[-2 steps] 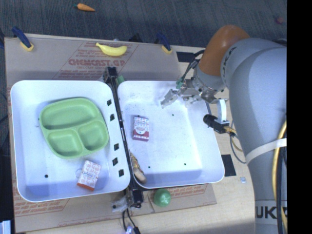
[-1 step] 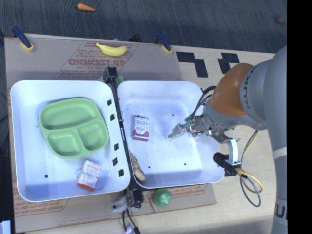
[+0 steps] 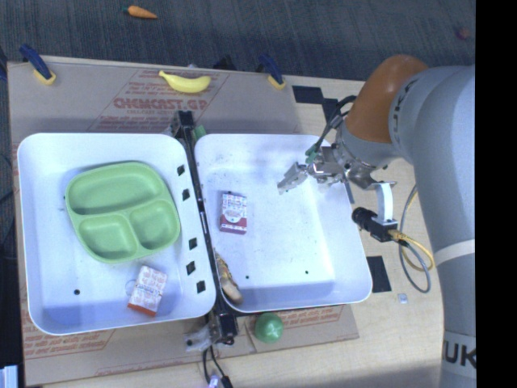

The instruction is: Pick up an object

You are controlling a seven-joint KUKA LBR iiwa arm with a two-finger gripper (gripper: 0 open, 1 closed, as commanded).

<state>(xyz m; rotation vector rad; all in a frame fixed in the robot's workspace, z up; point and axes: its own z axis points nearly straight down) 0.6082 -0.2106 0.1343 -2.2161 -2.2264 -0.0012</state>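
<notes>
A dark grey carpeted floor (image 3: 242, 14) runs behind the bench, with a small orange carrot-shaped object (image 3: 142, 11) lying on it at the upper left. The bench top is covered by a brown cardboard sheet (image 3: 145, 103) printed in red, held at its far edge by blue clamps (image 3: 37, 65). A yellow banana (image 3: 185, 80) lies on the cardboard behind the bins, and a green ball (image 3: 269, 326) sits on the cardboard at the near edge, just in front of the right bin.

The left bin (image 3: 32, 217) holds a green divided plate (image 3: 123, 210) and, nearer the front, a small red-and-white carton (image 3: 147, 289). The right bin (image 3: 339, 257) holds a red-and-white box (image 3: 233, 212) lying flat near its left wall, and a small tan object (image 3: 227, 283) rests against the divider at the front left corner.

The grey arm (image 3: 436, 136) reaches in from the right, its orange band above the wrist. The gripper (image 3: 292, 178) is over the upper right part of the right bin, well apart from the red-and-white box. Its fingers point left, and I cannot tell whether they are apart or together; nothing shows between them.
</notes>
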